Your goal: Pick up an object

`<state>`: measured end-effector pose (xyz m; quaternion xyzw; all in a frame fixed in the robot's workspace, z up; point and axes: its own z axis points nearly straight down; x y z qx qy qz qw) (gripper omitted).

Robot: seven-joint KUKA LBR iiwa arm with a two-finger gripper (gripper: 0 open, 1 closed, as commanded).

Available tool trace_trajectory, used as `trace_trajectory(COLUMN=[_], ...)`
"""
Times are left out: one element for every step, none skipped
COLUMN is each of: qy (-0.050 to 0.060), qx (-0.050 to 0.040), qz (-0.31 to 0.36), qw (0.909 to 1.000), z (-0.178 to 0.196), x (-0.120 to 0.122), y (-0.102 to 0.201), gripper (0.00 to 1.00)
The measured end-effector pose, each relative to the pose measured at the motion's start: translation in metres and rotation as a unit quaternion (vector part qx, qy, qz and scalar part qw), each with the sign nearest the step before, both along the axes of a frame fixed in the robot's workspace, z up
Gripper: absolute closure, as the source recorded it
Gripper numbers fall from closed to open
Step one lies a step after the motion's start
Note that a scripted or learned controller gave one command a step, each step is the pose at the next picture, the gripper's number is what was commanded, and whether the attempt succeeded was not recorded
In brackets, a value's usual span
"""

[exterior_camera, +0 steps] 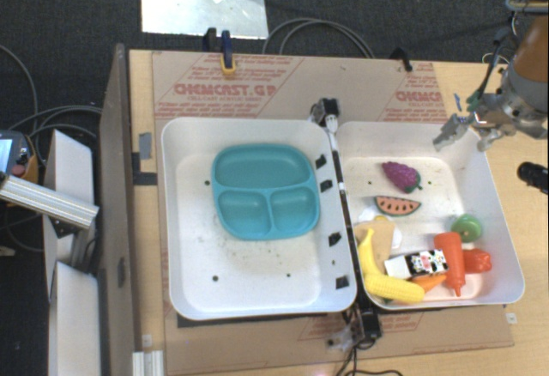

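Note:
The right bin [480, 185] holds several toy foods: a purple grape bunch [401, 175], a watermelon slice [397, 205], a green round fruit [467, 227], a yellow banana [367, 252], a corn cob [396, 287], a black-and-white box [418, 263], an orange carrot [451, 261] and a red piece [478, 261]. My gripper [467, 134] hovers above the bin's back right corner, up and to the right of the grapes. Its fingers are spread open with nothing between them.
A teal divided plate [264, 191] lies in the left bin [189, 220]. A black-clipped divider [336, 194] separates the two bins. Cables run behind the bench, and a metal rail [47, 201] sits at the left.

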<state>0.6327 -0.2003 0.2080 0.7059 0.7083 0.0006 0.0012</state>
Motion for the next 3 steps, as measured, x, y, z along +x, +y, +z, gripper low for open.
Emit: trace_trajectory(qy=[0.002,0.002,-0.001], qx=[0.002,0.0006,0.0003], qz=[0.004,0.0,0.0], qw=[1.0,1.0,1.0], z=[-0.084,-0.125,-0.112], x=[0.021,0.008,0.01], y=[0.073,0.075,0.074], gripper=[0.0,0.0,1.0])
